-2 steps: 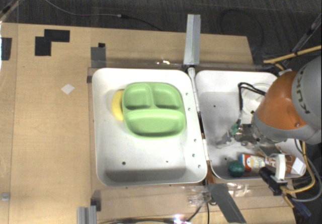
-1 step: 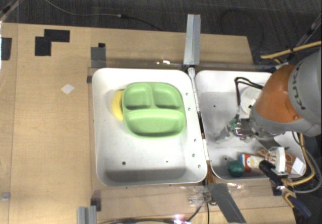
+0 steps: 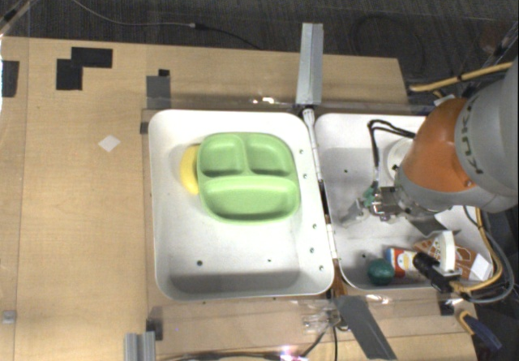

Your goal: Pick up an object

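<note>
Gripper (image 3: 362, 207) low in the right bin (image 3: 349, 161) — finger state unclear — green tray (image 3: 246, 175) in the left bin (image 3: 174, 213).

At the right of the frame the arm (image 3: 486, 140) is seen as a rounded grey casing, with a glossy orange band (image 3: 438, 152) below it. Black cables (image 3: 377, 136) are looped beside the band, and a small metallic wrist assembly (image 3: 381, 201) is fitted beneath it.
</note>
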Tool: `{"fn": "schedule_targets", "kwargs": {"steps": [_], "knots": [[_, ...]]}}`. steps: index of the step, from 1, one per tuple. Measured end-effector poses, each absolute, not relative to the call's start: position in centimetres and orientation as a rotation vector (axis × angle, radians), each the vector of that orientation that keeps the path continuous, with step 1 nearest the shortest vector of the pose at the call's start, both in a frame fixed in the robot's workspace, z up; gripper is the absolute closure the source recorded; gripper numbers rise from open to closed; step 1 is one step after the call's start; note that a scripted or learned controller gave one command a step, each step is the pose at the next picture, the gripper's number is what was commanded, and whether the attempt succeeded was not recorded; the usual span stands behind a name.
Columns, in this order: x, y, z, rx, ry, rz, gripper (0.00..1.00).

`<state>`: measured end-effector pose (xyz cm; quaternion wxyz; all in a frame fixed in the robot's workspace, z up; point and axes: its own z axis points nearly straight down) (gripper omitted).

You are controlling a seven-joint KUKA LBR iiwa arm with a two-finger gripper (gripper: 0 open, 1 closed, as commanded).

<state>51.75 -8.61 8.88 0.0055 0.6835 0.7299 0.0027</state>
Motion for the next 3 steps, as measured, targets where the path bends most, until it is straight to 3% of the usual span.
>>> {"fn": "schedule_targets", "kwargs": {"steps": [2,3], "knots": [[51.9,-8.8,8.9,2.067,2.355,0.009,0.00],[52.2,-8.8,10.1,2.057,2.350,0.015,1.00]]}}
